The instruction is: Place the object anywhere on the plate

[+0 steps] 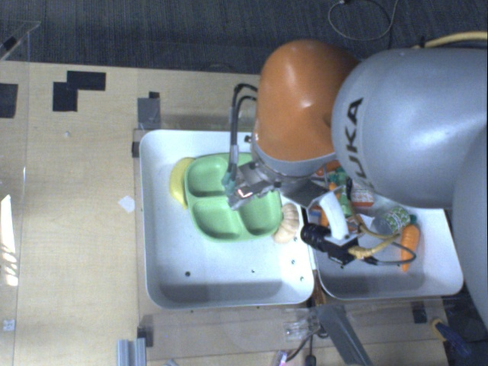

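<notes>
A: What sort of place is this?

B: A robot lab or test cell. A big grey arm [412,120] with an orange band [301,97] fills the view from three o'clock.

A: What else points to that?

B: The pale wooden desk [69,227] carries two white bins [221,280] side by side, black marker squares [76,88] sit at ten o'clock, a loose cable [366,17] lies on dark carpet [152,14] at twelve, and a clear panel [15,166] stands at nine.
</notes>
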Controlling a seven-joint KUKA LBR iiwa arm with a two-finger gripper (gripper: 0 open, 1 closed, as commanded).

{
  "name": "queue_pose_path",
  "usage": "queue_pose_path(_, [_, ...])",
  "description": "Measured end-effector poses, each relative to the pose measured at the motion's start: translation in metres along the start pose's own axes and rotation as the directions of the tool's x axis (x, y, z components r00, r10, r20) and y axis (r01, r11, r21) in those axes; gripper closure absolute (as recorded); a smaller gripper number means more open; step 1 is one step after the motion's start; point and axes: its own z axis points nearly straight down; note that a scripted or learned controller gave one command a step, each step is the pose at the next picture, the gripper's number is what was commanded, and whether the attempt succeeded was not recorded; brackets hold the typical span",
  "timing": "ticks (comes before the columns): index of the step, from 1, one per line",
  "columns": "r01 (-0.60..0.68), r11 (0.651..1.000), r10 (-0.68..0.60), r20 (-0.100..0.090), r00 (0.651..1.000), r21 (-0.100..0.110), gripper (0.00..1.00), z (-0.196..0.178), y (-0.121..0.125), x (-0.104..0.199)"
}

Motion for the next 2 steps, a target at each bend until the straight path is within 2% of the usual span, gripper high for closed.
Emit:
queue_pose_path(1, [0.065, 0.998, -0.065, 0.001, 0.998, -0.002, 1.00, -0.051, -0.035, -0.020])
queue_pose_path(2, [0.138, 0.990, -0.138, 0.003, 0.990, -0.002, 1.00, -0.062, -0.060, -0.074])
